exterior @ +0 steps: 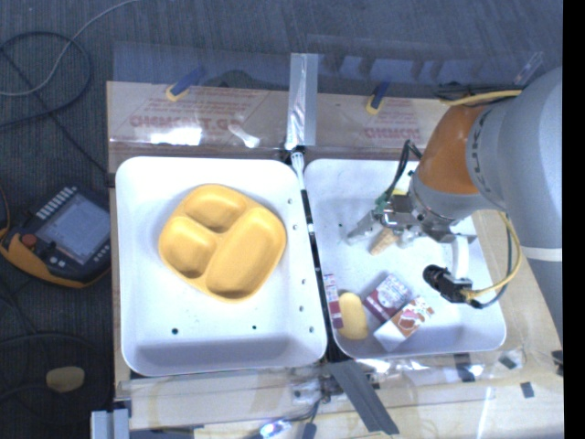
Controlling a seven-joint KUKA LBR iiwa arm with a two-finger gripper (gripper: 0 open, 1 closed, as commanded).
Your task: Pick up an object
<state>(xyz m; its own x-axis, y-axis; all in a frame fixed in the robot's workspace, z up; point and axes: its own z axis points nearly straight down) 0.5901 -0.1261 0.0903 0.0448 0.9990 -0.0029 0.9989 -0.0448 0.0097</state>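
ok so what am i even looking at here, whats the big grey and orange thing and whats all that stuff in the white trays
You are looking down at a slant from one fixed camera above a workbench. The big grey and orange thing is a robot arm reaching in from the right. Its end effector, the part meant to grasp, hangs over the right bin. I cannot tell whether it holds anything. The two white trays are shallow bins set side by side. The left bin holds a yellow three-compartment tray. The right bin holds a small yellow object and a red and white packet near its front edge. The device on the floor at the left is a handheld controller.
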